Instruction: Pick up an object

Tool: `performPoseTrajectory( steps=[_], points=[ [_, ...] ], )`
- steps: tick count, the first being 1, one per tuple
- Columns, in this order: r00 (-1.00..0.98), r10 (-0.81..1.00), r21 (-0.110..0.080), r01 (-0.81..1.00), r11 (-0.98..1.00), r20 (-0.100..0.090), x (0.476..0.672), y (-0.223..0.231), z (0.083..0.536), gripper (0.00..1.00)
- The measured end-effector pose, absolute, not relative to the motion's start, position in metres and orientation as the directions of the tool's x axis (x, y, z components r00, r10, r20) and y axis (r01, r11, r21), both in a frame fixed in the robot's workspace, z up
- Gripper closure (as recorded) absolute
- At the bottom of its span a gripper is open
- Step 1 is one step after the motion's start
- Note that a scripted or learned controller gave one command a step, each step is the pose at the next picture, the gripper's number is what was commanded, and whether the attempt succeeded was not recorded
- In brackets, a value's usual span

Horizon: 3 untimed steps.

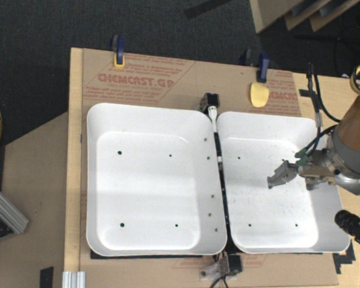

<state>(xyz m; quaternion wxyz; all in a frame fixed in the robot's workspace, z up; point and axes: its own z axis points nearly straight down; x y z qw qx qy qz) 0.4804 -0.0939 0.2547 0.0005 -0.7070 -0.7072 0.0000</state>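
My gripper (278, 177) hangs over the right half of the right white bin (255, 208), pointing left and slightly down toward the bin floor. It is small and dark against the white, and I see nothing in it. The grey arm (354, 141) with its orange band reaches in from the right edge. A small pale yellow object (259, 94) lies on the cardboard board behind the right bin, outside the bin and well away from the gripper.
The left white bin (145, 187) sits beside the right one, with a black strip (218, 168) along their shared edge. Two blue clamps (119, 47) (263, 66) grip the board's far edge. Cables run by the arm at right.
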Motion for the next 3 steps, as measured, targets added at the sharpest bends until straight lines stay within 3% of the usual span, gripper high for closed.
performPoseTrajectory(
  steps=[1, 2, 3],
  points=[
    [-0.002, 1.0, 0.023, 1.0, 0.002, -0.004, 0.481, -0.091, 0.456, 0.0],
    [-0.001, 1.0, 0.006, 1.0, 0.001, -0.002, 0.48, -0.09, 0.456, 1.0],
    [-0.001, 1.0, -0.011, 1.0, 0.001, 0.001, 0.529, -0.082, 0.293, 1.0]
  ],
)
